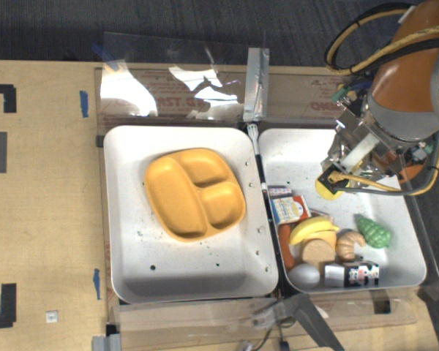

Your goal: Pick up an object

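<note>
I had the gripper (pixel 335 181) low over the right bin (pixel 417 258), near a yellow piece (pixel 325 188), grip state unreadable; the object pile (pixel 329 247) lay nearer, so a clean descent seemed next.

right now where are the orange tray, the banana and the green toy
orange tray (pixel 195 194), camera view, on the ridge between its compartments, in the left bin
banana (pixel 312 230), camera view, on the middle of its yellow curve, in the right bin
green toy (pixel 374 232), camera view, on its bumpy green body, right bin
</note>
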### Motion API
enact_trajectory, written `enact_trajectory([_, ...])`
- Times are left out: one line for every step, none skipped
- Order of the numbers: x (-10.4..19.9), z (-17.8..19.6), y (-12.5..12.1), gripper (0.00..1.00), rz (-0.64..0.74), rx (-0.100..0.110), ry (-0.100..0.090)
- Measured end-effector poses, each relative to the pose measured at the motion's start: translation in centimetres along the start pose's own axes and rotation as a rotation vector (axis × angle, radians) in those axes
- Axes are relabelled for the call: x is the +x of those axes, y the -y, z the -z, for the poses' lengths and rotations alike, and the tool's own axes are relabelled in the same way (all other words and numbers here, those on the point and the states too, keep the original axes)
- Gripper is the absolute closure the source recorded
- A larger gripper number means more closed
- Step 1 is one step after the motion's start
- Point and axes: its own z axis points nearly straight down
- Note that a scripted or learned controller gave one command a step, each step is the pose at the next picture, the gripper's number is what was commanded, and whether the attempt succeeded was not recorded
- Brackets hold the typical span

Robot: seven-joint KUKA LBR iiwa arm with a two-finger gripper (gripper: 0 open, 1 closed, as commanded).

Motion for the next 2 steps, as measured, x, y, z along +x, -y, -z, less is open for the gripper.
enact_trajectory([-0.9, -6.9, 7.2, 1.0, 0.058, 0.009, 0.009])
enact_trajectory([-0.6, -10.2, 4.9, 1.0, 0.008, 0.007, 0.007])
